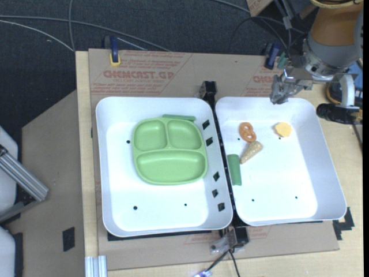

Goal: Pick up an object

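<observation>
Two shallow white bins are sitting side by side on the tabletop (155, 241), filling the lower and middle part of the frame. Lying in the left bin (112, 206) is a green divided plate (169, 152), resting flat near its centre. Spread across the upper left part of the right bin (300, 203) are four small objects: a green stick (233, 169) lying beside the inner wall, a tan cone (251, 151) just above it, an orange pretzel (247, 131) near the cone's upper end, and a yellow piece (282, 130) sitting apart to the right. Hanging over the right bin's upper rim, at the upper right of the frame, the tool (281, 92) is gripping nothing; how far it is open cannot be told from this angle.
</observation>
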Robot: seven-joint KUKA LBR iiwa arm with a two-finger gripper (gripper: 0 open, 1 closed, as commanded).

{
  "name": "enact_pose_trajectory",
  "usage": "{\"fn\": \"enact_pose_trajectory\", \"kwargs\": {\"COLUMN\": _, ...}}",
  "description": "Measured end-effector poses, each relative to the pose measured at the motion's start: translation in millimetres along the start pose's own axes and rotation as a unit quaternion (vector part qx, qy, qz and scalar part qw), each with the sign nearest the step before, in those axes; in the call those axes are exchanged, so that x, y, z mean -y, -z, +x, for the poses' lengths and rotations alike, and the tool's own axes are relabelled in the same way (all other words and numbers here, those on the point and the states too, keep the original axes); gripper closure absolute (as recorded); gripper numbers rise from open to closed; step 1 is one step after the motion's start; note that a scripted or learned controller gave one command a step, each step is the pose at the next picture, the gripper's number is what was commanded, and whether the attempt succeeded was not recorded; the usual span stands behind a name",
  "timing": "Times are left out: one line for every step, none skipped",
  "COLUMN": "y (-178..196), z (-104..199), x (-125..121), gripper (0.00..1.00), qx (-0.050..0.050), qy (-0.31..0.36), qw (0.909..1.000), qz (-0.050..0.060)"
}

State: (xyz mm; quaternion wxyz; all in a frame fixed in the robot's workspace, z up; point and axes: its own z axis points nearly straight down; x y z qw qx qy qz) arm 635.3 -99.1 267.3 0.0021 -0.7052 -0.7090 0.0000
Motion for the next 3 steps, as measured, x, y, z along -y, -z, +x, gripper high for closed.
{"fn": "enact_pose_trajectory", "kwargs": {"y": 1, "z": 55, "x": 10, "gripper": 1.0, "qx": 0.0, "qy": 0.0, "qw": 1.0, "qz": 0.0}}
{"fn": "enact_pose_trajectory", "kwargs": {"y": -20, "z": 103, "x": 17, "gripper": 1.0, "qx": 0.0, "qy": 0.0, "qw": 1.0, "qz": 0.001}}
{"fn": "enact_pose_trajectory", "kwargs": {"y": -39, "z": 157, "x": 27, "gripper": 1.0, "qx": 0.0, "qy": 0.0, "qw": 1.0, "qz": 0.001}}
